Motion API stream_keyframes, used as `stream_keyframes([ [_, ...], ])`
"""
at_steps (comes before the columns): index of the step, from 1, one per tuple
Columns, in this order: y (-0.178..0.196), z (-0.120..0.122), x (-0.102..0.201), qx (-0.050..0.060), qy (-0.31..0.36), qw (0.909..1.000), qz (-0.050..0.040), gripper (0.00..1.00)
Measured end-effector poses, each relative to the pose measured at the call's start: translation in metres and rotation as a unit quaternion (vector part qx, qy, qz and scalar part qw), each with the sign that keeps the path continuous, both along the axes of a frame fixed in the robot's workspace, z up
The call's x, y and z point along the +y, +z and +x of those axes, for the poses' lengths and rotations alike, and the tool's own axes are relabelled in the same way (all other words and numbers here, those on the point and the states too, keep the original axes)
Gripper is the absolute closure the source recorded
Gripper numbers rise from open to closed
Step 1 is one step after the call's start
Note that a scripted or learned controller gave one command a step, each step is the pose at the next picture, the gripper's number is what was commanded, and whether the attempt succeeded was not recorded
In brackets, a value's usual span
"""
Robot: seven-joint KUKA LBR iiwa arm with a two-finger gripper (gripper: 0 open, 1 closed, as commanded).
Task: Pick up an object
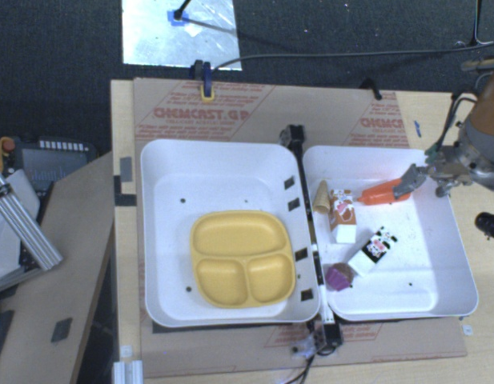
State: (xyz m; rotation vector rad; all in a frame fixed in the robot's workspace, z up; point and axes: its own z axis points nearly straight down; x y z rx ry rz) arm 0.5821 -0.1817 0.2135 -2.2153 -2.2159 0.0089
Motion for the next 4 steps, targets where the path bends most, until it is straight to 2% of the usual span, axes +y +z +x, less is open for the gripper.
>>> stream_keyframes([
  [1, 0.007, 0.003, 0.0, -0.006, 0.001, 1.0, -0.0011, 0.0],
  [4, -0.13, 0.001, -0.002, -0.004, 0.0, 1.0, -0.0007, 0.0],
])
